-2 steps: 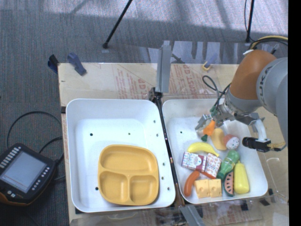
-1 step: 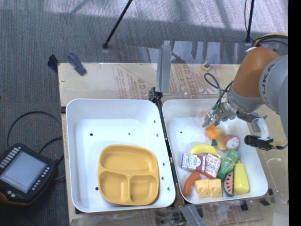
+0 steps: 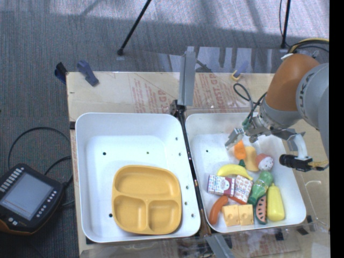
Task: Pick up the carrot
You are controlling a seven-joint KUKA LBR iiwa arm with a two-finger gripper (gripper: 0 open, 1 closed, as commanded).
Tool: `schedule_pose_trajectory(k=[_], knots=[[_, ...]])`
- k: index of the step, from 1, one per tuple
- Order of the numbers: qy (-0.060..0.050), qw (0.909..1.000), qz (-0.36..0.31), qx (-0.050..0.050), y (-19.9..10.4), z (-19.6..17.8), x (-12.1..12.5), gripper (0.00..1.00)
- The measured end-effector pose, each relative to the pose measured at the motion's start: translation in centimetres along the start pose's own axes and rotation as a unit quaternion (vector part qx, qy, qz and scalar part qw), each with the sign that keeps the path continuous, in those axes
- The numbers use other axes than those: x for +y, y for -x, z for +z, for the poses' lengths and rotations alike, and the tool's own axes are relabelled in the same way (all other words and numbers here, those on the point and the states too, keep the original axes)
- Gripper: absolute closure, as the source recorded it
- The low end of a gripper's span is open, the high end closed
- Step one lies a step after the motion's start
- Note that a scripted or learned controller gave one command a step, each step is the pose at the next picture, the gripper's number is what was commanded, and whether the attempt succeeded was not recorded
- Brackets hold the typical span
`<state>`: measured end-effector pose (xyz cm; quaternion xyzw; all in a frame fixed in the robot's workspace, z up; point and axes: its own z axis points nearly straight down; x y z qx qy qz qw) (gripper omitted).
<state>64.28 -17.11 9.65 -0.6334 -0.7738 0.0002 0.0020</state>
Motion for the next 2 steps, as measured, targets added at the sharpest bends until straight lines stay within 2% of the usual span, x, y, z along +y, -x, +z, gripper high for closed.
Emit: schedule_pose_trajectory(k=[1, 2], knots=[[0.000, 1.0000, 0.002, 0.001, 0.1, -0.9, 0.0, 1.00], [0.004, 0.9996, -0.026, -0.003, 0.0, -9.2, -3.6, 1.00]])
